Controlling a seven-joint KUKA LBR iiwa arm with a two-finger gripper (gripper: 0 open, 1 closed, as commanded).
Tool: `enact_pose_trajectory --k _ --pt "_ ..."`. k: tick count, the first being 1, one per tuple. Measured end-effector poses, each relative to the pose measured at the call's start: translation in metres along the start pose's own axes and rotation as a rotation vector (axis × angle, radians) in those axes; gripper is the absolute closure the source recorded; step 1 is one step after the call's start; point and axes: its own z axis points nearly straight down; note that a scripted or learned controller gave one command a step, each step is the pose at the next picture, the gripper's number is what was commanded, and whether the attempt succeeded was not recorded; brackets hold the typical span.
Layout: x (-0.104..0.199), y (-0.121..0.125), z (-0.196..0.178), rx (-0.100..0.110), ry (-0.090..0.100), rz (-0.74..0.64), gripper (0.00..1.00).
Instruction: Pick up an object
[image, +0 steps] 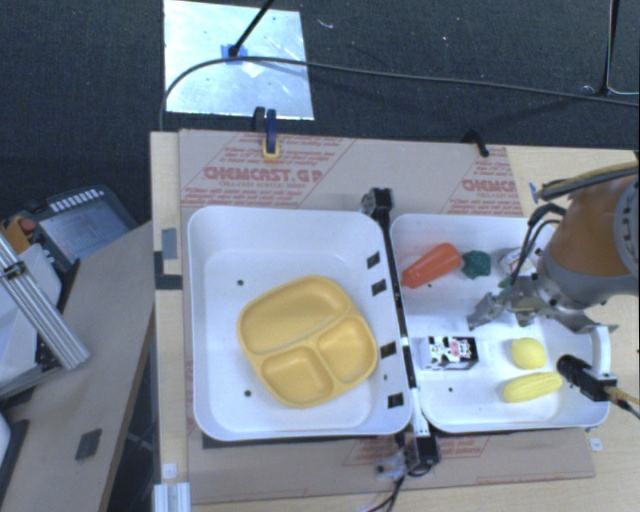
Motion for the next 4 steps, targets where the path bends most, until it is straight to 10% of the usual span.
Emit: enact_pose_trajectory --k 1,4 --pt "-0.001 0.001 -0.013 -0.005 -0.002 0.000 1.00" --pt "-0.013 0.007 -0.163 -0.008 -0.003 -0.003 1.00"
